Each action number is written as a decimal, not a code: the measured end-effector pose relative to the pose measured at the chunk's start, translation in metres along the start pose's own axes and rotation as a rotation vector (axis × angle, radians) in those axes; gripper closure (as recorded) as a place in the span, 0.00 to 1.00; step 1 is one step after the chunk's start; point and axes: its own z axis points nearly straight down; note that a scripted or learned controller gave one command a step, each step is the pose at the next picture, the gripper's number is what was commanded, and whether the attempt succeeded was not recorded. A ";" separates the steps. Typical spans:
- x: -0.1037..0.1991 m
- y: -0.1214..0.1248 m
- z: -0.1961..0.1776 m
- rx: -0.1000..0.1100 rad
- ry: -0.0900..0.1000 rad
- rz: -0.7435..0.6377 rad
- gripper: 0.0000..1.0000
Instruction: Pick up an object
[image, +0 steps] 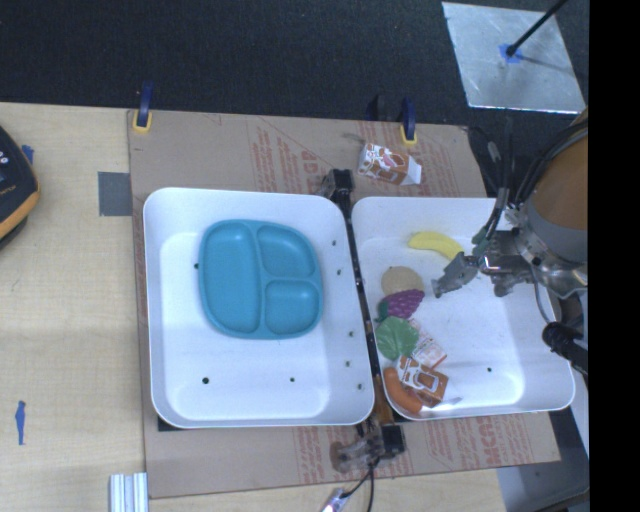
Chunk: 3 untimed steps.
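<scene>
The right white bin (500, 385) holds several toy foods. A yellow banana (435, 243) lies near its back, and a tan round piece (402, 279) sits beside purple grapes (403, 301). Toward the front-left corner are a green leafy piece (396, 338), a printed packet (424, 372) and an orange carrot (398, 395). My gripper (470, 288) hangs above the middle of this bin, just right of the tan piece and below the banana. Its fingers are spread open with nothing between them.
The left white bin (175, 385) holds a blue divided plate (261, 279). A small snack packet (389, 165) lies on the cardboard behind the right bin. Cables and the grey arm (560, 215) crowd the right side. A yellow-black device (12, 185) sits at the far left.
</scene>
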 end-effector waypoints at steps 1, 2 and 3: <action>0.001 0.045 0.150 0.001 -0.001 -0.001 0.00; -0.028 0.105 0.149 -0.002 -0.001 0.001 0.00; -0.023 0.139 0.149 -0.001 0.001 0.002 0.00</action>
